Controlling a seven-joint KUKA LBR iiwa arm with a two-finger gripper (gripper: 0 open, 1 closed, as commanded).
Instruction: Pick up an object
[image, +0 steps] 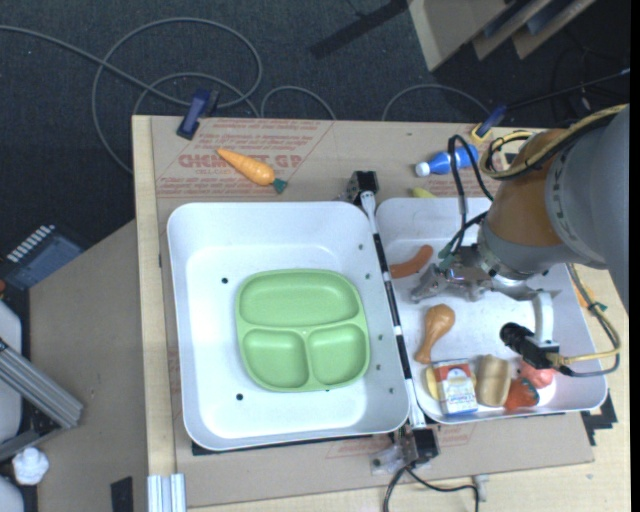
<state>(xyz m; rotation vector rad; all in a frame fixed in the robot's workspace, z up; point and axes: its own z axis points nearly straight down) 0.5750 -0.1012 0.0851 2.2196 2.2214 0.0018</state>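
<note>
The right white bin (590, 395) holds several toy foods. An orange-brown sausage (410, 263) lies near its left wall, and a tan chicken drumstick (435, 328) lies just below it. Along the front edge sit a small red and blue carton (457, 389), a bread piece (492, 380) and a red item (524, 393). My gripper (436, 284) is low in this bin, between the sausage and the drumstick, close to both. Nothing is visibly held in it. The arm (560, 200) covers the bin's back right part.
The left white bin (200, 300) holds a green divided plate (300, 328). A toy carrot (250, 166), a blue clip (195, 113) and a blue-white bottle (436, 164) lie on the bench behind the bins. A black part (525, 343) with cables hangs off the arm.
</note>
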